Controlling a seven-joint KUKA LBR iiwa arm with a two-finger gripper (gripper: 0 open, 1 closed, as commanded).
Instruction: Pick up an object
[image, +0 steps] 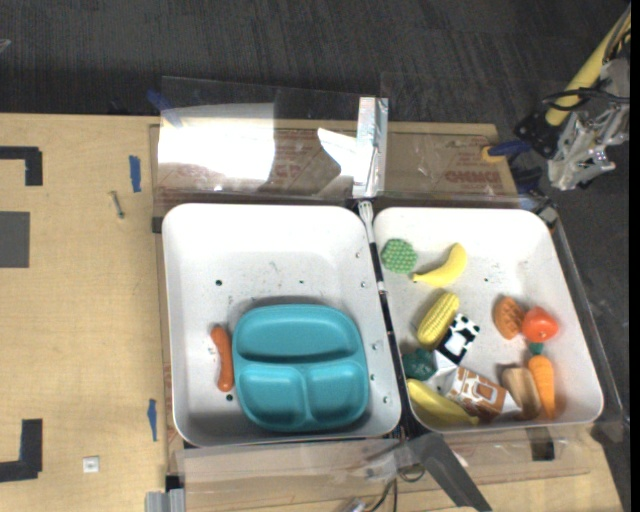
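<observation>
Two white bins side by side on a worktop (70, 300): teal tray (298, 367) and sausage (223, 356) left, toy foods (banana (443, 265), corn (437, 316), carrot (542, 384)) right, end effector (580, 150) parked upper right.

Both of my bins look like smooth white plastic with a dull sheen; the left bin (190, 250) shows dark scuffs and specks on its floor. In it lies a teal tray (300, 366), matt moulded plastic with soft rounded compartments, and just left of that tray an orange sausage (224, 356), slightly glossy. In the right bin (500, 240) the toys look like plastic: a shiny yellow banana (445, 265), a ribbed corn cob (437, 315), a glossy tomato (540, 325). The small carton (477, 392) near them looks like printed card. My bench (70, 330) is pale, matt wood. Behind the bins stand clear sheets (260, 150), glaring with reflections.
</observation>
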